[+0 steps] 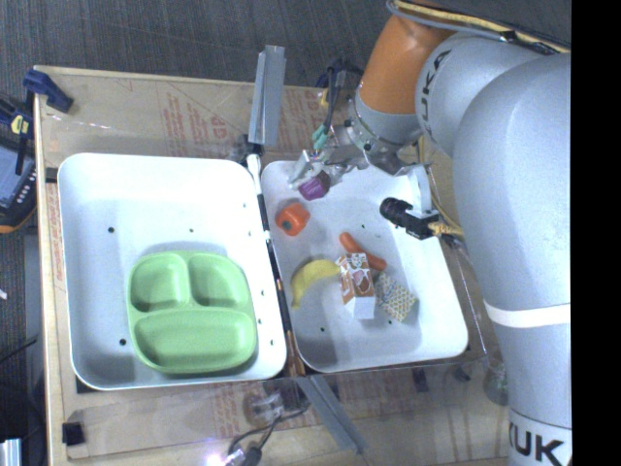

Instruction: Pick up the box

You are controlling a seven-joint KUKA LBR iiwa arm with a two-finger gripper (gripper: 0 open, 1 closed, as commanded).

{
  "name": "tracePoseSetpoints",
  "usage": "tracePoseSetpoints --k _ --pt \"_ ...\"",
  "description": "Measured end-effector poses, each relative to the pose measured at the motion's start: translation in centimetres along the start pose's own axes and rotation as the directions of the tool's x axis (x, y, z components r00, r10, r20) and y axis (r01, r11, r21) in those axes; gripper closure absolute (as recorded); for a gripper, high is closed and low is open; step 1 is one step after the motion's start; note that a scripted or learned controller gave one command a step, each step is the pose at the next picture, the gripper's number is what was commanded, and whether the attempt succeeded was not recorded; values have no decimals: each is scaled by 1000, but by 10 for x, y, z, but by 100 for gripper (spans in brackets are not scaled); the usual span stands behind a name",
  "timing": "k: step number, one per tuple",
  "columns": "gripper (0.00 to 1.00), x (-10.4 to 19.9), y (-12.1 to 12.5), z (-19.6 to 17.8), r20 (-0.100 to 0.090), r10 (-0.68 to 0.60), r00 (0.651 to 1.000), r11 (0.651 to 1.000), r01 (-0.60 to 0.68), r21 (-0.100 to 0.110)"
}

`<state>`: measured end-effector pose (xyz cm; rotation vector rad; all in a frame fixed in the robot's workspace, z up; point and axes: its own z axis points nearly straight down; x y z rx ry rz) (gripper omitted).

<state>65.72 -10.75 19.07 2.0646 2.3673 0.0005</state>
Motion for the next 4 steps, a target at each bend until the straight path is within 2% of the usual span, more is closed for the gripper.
tracePoseSetpoints --k 1,2,3,4 --pt "100 58 8 -21 0 128 992 992 -128 1" --pt "100 114 14 0 0 390 921 921 -390 7" --pt "100 124 -7 0 0 105 994 994 -105 7" --pt "100 187 -36 -8 0 -39 999 999 39 6"
